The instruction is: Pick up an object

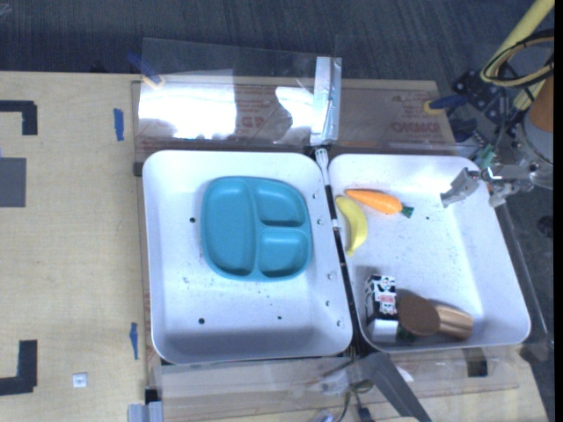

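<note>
1. The arm (541, 121) is being held at the right edge of the view, above the upper right corner of the right bin (466, 244); yellow and black cables are being carried on it.
2. The gripper (475, 185) is being kept over the rim of that bin, with one grey finger (456, 187) pointing down and to the left. Nothing is being held between the fingers as far as can be seen; whether the pincer is wide or narrow cannot be told.
3. In the right bin, a carrot (376, 201) and a banana (354, 221) are being kept just beside each other near the left wall, well apart from the gripper.
4. At the lower left of the same bin, a small black-and-white carton (382, 295) and a brown brush-like object (431, 317) are being seen close together.
5. In the left bin (167, 236), a blue divided plate (257, 227) is being shown lying flat.
6. Both bins are being supported by a light wooden bench (66, 236); a clear plastic sheet (229, 95) is being seen behind them, and dark grey carpet (264, 7) beyond.
</note>
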Controlling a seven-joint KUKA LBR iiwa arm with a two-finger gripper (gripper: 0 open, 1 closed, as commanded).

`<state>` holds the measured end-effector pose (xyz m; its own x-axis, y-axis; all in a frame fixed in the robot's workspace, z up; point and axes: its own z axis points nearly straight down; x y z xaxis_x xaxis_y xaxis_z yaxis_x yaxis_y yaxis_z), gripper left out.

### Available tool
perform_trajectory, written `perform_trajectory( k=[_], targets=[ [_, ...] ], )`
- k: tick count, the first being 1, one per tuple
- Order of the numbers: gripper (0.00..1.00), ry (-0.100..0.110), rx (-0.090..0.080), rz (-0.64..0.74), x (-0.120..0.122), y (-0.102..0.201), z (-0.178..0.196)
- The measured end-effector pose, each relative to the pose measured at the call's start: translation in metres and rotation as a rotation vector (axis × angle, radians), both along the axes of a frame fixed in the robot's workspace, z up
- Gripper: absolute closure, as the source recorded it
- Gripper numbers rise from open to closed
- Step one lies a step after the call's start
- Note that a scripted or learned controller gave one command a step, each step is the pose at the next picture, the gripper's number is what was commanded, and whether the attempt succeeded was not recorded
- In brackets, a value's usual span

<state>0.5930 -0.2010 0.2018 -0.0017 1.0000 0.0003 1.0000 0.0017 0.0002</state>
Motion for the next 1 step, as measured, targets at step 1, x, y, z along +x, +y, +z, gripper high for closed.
perform_trajectory(
  k=[1],
  targets=[
    [0.0,0.004,0.002,0.036,0.0734,0.0655,-0.0656]
  ],
)
